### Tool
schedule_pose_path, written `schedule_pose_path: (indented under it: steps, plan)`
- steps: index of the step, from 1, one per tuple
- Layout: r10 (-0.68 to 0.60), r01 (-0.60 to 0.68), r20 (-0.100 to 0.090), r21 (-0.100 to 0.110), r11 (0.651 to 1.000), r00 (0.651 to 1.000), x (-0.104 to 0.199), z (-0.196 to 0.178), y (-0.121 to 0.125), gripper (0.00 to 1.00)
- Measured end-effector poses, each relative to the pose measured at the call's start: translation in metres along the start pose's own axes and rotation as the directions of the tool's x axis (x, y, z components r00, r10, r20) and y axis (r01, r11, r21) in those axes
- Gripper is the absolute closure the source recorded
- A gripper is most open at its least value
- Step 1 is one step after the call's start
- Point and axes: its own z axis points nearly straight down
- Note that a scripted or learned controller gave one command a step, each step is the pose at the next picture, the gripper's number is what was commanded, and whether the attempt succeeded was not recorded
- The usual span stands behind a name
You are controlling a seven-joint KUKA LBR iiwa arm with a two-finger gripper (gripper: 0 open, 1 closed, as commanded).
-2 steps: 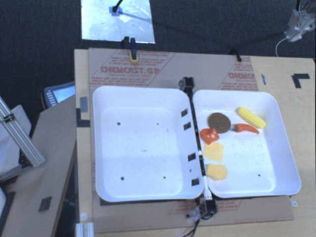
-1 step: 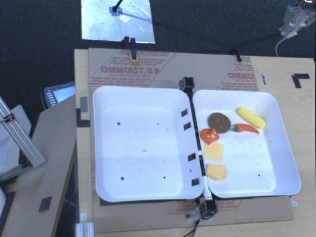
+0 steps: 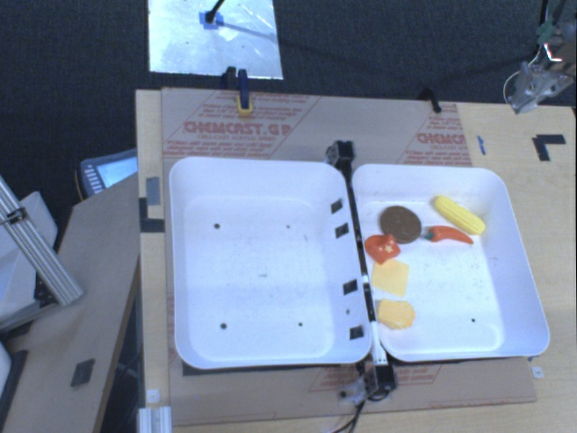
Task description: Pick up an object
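Camera view, looking down at a slant on a wooden counter [image 3: 505,133] that carries two shallow white bins side by side. My claw [image 3: 534,84] hangs at the upper right, high above the counter's far corner and well apart from both bins. It is small and pale against the dark floor, and I cannot tell whether it is released or clenched; I see nothing in it.

Everything I could pick up lies in the right bin [image 3: 514,332], crowded toward its left half:
- A yellow corn cob [image 3: 460,215] lies near the far wall.
- A red-orange chili pepper [image 3: 448,235] sits just beside the cob.
- A brown disc [image 3: 399,224] touches or nearly touches the pepper's stem end.
- A red piece [image 3: 382,248], perhaps tomato, is below the disc.
- A flat yellow cheese slice [image 3: 390,278] comes next.
- A small orange-yellow lump [image 3: 395,314] is nearest the camera.

The left bin [image 3: 261,260] shows its bare white floor.

In my judgement, several things could go wrong:
- The red piece, cheese and lump hug the divider between the bins, so a descent there could strike the wall or catch its clips.
- The cheese and disc lie flat and may give me no edge to close on.
- The corn and pepper are so close that I might nudge one while reaching for the other, or pinch both.
- The cob is round and could roll away.
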Motion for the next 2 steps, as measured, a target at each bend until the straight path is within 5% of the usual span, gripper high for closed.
schedule_pose_path:
  steps: [1,2]
  plan:
    - [-0.011,0.011,0.001,-0.019,1.0,1.0,0.036,-0.092,0.001,1.0]
    - [-0.006,0.006,0.0,-0.007,1.0,1.0,0.035,-0.058,0.0,1.0]
